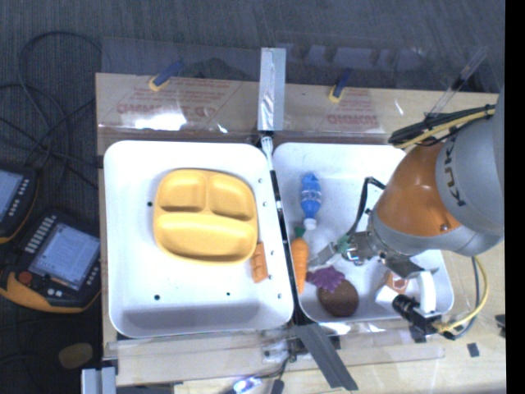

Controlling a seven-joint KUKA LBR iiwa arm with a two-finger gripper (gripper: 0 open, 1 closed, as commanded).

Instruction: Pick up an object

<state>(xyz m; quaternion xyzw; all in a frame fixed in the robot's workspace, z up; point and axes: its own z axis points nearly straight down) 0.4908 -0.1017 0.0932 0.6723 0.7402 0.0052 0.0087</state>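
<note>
Robotics lab, teach pendant (51,257), cables (49,97), bench bins (131,302)

Bench (111,105) under two white bins (131,302)

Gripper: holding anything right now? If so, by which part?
Cannot be told. The gripper sits low in the right bin, just above the purple toy and brown ball, but no object shows between its fingers.
</note>
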